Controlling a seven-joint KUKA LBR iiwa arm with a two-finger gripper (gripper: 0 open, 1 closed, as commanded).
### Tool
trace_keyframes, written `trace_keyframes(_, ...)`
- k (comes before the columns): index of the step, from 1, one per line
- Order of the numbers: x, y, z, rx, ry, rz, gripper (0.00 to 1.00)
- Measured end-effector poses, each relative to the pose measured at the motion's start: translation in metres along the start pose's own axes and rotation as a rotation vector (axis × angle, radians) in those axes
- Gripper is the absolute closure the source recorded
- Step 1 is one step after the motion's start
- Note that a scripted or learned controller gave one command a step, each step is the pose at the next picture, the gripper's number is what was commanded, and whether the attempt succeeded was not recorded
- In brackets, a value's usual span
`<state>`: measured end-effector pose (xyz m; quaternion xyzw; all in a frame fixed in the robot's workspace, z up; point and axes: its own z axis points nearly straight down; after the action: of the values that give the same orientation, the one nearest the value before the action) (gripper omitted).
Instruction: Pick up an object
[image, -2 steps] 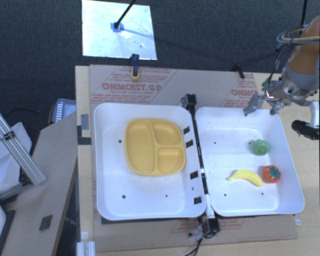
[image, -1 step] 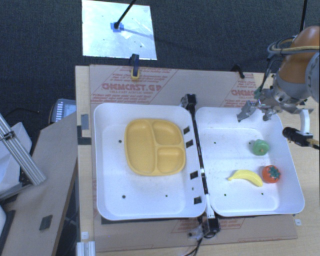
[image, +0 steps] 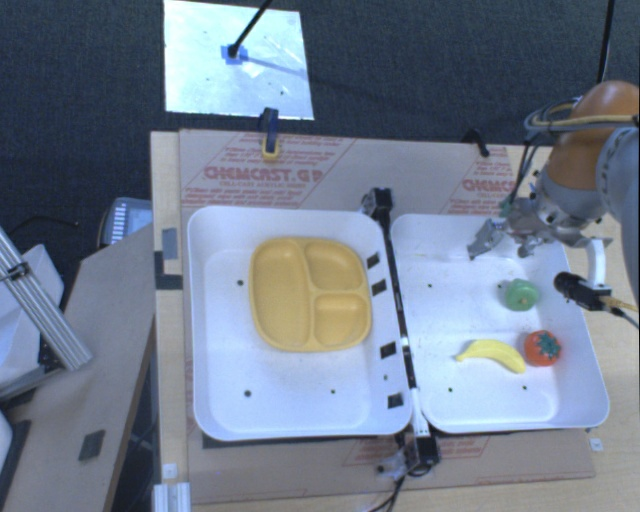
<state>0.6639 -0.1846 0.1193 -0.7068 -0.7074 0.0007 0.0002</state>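
Note:
Three toy foods lie in the right bin: a green round fruit, a yellow banana and a red-orange tomato next to the banana's right end. My gripper hangs over the far part of that bin, up and left of the green fruit and apart from it. Its fingers are spread open with nothing between them.
A yellow divided plate lies in the middle of the left bin. A black divider strip runs between the two bins. The right bin's left half is bare white floor.

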Motion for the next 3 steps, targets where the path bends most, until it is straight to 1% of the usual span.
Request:
trace_keyframes(1,0.000,0.002,-0.015,-0.008,-0.002,-0.002,1.00)
trace_keyframes(2,0.002,0.001,-0.060,-0.008,-0.001,-0.003,1.00)
trace_keyframes(3,0.004,0.003,-0.126,-0.011,-0.002,-0.005,1.00)
